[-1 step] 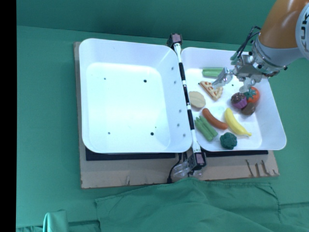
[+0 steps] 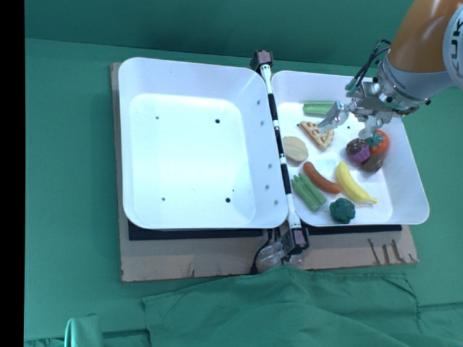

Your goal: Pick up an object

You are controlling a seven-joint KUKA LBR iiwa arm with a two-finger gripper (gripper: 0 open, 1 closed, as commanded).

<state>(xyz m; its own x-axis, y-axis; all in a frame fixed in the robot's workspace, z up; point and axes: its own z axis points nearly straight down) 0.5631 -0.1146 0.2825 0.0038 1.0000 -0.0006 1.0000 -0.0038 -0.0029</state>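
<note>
Claw (image 2: pixel 352 118) hangs over the right bin (image 2: pixel 405 194), fingers spread wide, one finger tip near the pizza slice (image 2: pixel 316 134), the other just above the tomato (image 2: pixel 379 142). Nothing between the fingers. Arm (image 2: pixel 427 35) enters from upper right, orange band above the wrist.

All toy food sits in the right bin, placed here relative to the pizza slice:
- green stick (image 2: pixel 318 108) just above it, near the bin's far wall
- tan round piece (image 2: pixel 294 149) just lower left of it
- sausage (image 2: pixel 320 178) below it
- green beans (image 2: pixel 308 192) below it, left of the sausage
- banana (image 2: pixel 352 183) lower right
- broccoli (image 2: pixel 342 210) further lower right, near the bin's near wall
- tomato to the right, touching a purple-brown lump (image 2: pixel 359 151) and a brown piece (image 2: pixel 373 163); cannot tell what those two are

Left bin (image 2: pixel 134 121) is well to the left of the pizza slice, across the black-and-white divider bar (image 2: pixel 278 147). Both bins rest on a cardboard sheet (image 2: pixel 188 262) on the green worktop (image 2: pixel 65 157). Green cloth (image 2: pixel 289 309) folds below the cardboard.
</note>
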